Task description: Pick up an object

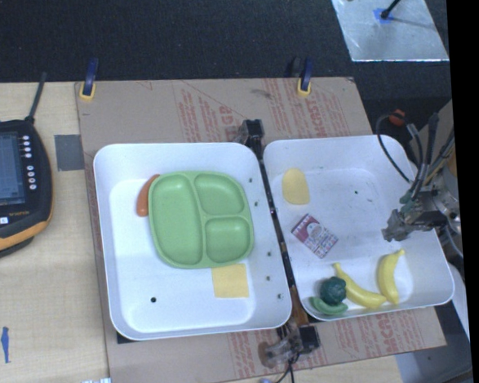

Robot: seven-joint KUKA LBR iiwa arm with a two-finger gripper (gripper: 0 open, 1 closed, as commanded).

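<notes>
- Hovering over the right bin [347,150], the gripper [396,230] sits just above the small banana [389,275]; whether it is clenched cannot be told.
- Long banana [359,291] lies left of that small banana.

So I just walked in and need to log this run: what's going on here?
A robot arm reaches in from the right, its hand over the right bin near its right wall, above a banana. Nothing shows between its fingers. A second banana, a green toy and a small packet lie nearby. The left bin holds a green divided plate.
</notes>
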